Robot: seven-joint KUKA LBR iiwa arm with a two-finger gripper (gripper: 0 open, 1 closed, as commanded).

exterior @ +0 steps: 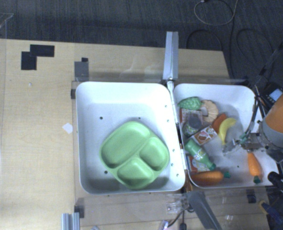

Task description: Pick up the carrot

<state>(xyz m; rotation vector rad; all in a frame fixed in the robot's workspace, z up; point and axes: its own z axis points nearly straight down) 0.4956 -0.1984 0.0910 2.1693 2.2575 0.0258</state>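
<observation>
two white bins sit side by side on the wooden bench. the left bin (88, 128) holds just a green divided plate (134, 154), lying a bit toward the front and tilted in the tray.

the right bin (242, 92) is the busy one. a heap of toy food crowds its left wall: a green leafy piece (190, 102) at the back, a tan piece (209, 108) just beside it, some small packets (202, 135) in the middle, a green bottle (198, 154) below those, and a banana (226, 128) resting against a red-orange piece. a carrot (208, 177) lies on its side along the front wall. a second orange carrot-like piece (254, 165) sits near the front right corner.

the gripper (237, 143) hangs low over the bin floor right of the banana, apart from the front carrot; i can't tell from here how its jaws stand.
</observation>
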